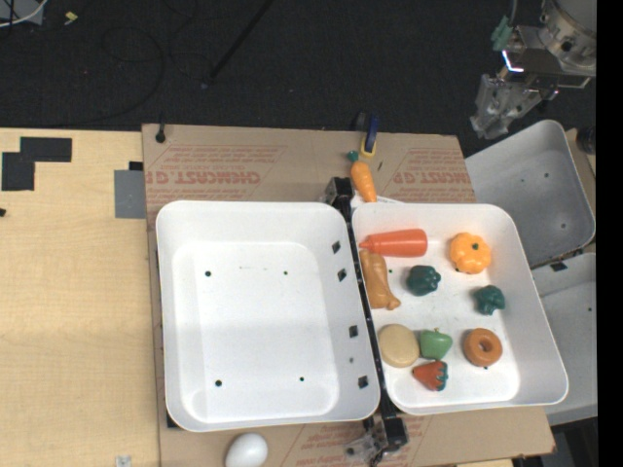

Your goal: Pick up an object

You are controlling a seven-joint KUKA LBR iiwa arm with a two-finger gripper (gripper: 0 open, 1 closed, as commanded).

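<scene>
Hovering high at the bench's far right corner, the gripper (506, 100) sat clear of both bins; whether it was open I couldn't tell. Left bin (185, 261) offered bare floor. Right bin (531, 290) held loosely spaced toy food: red sausage (394, 242), pumpkin (469, 252), donut (481, 347).
</scene>
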